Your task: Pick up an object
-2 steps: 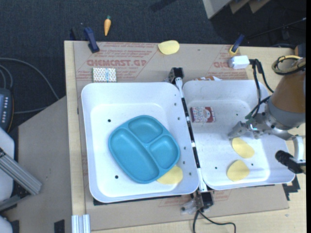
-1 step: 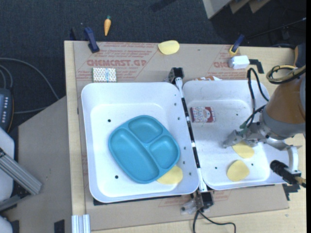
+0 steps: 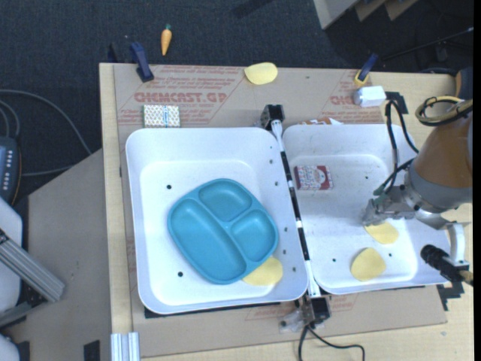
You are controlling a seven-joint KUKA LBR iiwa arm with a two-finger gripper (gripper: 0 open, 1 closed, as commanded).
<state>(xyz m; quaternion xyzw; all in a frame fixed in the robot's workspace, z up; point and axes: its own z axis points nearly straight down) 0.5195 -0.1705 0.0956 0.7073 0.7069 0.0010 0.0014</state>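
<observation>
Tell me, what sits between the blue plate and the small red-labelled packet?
In the camera view, the bins' adjoining rims lie between the blue divided plate and the packet.

One fixed camera here, high over the bench (image 3: 188, 89), tilted down at a slant, set back enough to catch both white bins (image 3: 150, 164) whole plus dark floor beyond; the gripper (image 3: 378, 210) enters from the frame's right side.

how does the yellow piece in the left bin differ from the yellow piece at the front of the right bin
The left bin's yellow piece is tucked partly under the blue divided plate; the right bin's front yellow piece lies fully exposed. The first sits far from the pincer; the second is closer. Both are flat, rounded and pale yellow.
</observation>
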